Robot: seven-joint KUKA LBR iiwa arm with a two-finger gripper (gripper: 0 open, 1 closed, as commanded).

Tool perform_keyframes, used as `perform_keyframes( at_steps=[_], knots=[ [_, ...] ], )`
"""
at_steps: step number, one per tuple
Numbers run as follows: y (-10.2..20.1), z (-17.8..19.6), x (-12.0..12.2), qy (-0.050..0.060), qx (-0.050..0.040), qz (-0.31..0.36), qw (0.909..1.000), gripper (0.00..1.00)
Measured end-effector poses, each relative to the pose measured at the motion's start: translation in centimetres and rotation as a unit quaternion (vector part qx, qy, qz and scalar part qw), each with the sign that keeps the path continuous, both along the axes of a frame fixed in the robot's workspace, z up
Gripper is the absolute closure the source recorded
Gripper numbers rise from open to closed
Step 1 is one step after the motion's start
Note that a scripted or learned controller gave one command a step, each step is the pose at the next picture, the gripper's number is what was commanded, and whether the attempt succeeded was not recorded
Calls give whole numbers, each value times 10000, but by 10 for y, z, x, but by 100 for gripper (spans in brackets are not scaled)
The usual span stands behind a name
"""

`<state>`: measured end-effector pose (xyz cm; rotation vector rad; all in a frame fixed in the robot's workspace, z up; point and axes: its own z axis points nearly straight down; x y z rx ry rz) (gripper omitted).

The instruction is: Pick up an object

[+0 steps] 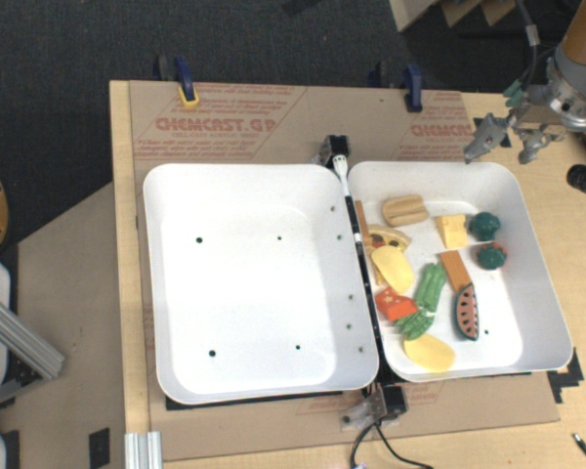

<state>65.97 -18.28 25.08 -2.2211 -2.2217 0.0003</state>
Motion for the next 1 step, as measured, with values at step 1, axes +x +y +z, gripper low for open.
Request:
perform_keyframes(
  at_steps=[1],
  knots=[
    [0,12,1,-22,-10,4,10000,100]
  ],
)
